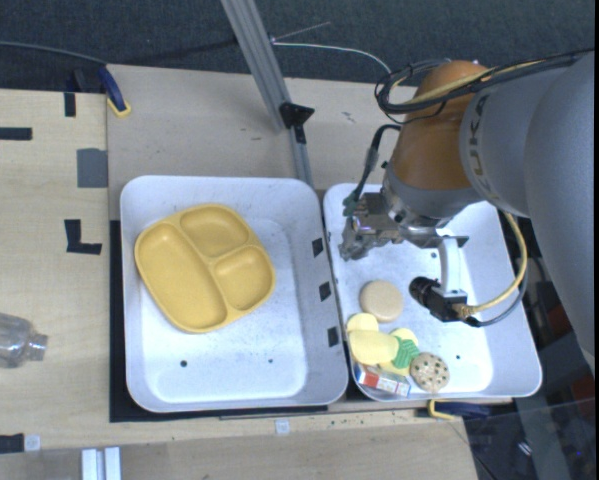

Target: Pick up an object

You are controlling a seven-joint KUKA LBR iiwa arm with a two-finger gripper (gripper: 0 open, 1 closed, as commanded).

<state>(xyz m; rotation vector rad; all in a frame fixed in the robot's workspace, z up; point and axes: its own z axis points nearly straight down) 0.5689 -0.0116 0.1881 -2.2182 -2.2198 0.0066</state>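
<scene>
Nothing had been lifted yet. The hand (357, 240) hung low at the far left of the right bin (499, 368) — whether its fingers were apart or together I could not tell. The toy foods — beige round (382, 299), cookie (430, 370) — lay near it, ungrasped.

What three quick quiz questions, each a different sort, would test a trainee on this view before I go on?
1. True or false: the yellow divided plate lies in the right bin.
2. Which item lies nearest the gripper? A) tan round piece B) speckled cookie C) clear bottle
3. Fill in: the clear bottle lies ____ both bins.

Key: 1 false, it lies in the left bin; 2 A; 3 outside.
</scene>
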